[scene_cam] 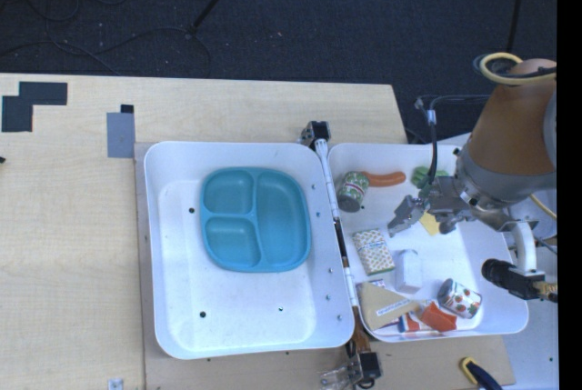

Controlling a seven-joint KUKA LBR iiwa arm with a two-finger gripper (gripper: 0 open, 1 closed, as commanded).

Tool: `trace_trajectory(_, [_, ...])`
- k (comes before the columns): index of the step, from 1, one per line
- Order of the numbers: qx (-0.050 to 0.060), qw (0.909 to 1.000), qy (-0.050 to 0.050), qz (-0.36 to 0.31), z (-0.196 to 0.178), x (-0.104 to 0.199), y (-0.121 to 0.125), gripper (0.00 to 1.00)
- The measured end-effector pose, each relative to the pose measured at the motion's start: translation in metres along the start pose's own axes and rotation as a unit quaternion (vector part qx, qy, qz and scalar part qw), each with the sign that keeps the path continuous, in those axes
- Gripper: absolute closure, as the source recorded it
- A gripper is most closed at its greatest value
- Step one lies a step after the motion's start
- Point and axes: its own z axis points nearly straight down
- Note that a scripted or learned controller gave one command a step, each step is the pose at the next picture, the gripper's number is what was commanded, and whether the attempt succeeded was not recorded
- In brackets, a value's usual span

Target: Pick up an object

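My gripper (426, 220) hangs over the middle of the right bin (509, 317), under the grey and orange arm. Its two grey fingers are spread open, one finger (403, 217) pointing left, and I see nothing held between them. A small yellow piece (429, 225) shows just under it. Around it lie a green-grey can (352, 190), an orange carrot (387, 179), a green item (422, 175), a patterned packet (374, 252) and a white block (408, 271). Nearer the front are a spotted cup (459, 298), a red piece (437, 317) and a brown card (384, 299).
The left bin (173, 325) holds a teal divided plate (254, 219). A black clamp (315, 134) sits at the back of the wall between the bins, and another clamp (350, 372) at its front. The wooden bench (64, 243) extends left.
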Motion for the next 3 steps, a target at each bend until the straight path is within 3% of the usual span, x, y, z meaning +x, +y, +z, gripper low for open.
trace_trajectory(1, [-0.002,1.0000,-0.001,0.001,0.120,0.018,0.013,0.00])
trace_trajectory(2, [0.000,1.0000,0.002,0.004,0.112,0.018,0.013,1.00])
trace_trajectory(3, [0.000,1.0000,-0.001,0.000,0.023,0.069,0.031,1.00])
